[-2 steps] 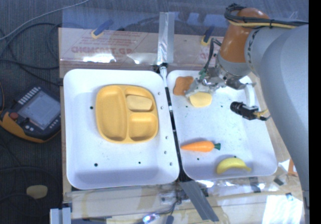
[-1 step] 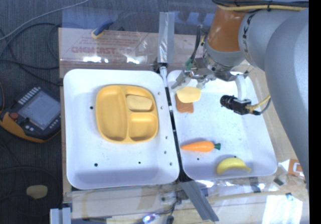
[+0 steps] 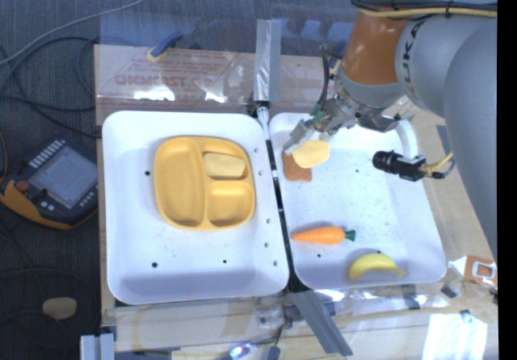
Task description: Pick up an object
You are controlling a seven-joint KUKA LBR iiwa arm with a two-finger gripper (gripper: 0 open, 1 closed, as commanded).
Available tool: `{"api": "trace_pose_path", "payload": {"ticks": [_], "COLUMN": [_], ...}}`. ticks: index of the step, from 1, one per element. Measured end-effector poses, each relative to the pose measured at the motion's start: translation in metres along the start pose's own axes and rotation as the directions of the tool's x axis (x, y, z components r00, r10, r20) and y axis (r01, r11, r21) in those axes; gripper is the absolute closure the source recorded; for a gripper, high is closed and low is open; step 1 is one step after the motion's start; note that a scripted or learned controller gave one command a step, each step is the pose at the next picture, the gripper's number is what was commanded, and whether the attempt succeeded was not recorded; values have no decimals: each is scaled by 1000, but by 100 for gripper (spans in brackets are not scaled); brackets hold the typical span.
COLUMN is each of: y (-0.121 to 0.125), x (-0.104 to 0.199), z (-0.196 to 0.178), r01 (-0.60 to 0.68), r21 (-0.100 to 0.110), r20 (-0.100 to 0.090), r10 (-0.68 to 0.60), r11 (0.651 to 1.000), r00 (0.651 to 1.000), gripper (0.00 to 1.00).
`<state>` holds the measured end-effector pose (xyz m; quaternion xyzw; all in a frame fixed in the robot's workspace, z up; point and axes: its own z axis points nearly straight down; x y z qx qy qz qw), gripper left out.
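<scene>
In the right bin [image 3: 404, 213] lie an orange carrot [image 3: 320, 235] with a green top and a yellow banana [image 3: 375, 266] near the front wall. At the bin's back left corner, a pale yellow round piece [image 3: 312, 154] sits over a small orange-brown block [image 3: 296, 172]. My gripper [image 3: 309, 133] hangs right above the pale piece, touching or nearly touching it. Whether the piece is held is unclear from this angle.
The left bin [image 3: 129, 245] bears a yellow divided tray [image 3: 182, 189] with a pale slab [image 3: 224, 165] in its upper right compartment. The divider between the bins [image 3: 275, 189] runs just left of the gripper. A black connector [image 3: 396, 162] on a cable hangs over the right bin.
</scene>
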<state>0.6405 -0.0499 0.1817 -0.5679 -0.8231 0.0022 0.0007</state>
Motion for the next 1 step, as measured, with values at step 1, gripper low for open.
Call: {"api": "trace_pose_path", "payload": {"ticks": [1], "y": [-8], "x": [71], "z": [1], "r01": [-179], "r21": [1], "r20": [-3], "r10": [179], "r11": [984], "r00": [984], "gripper": [100]}}
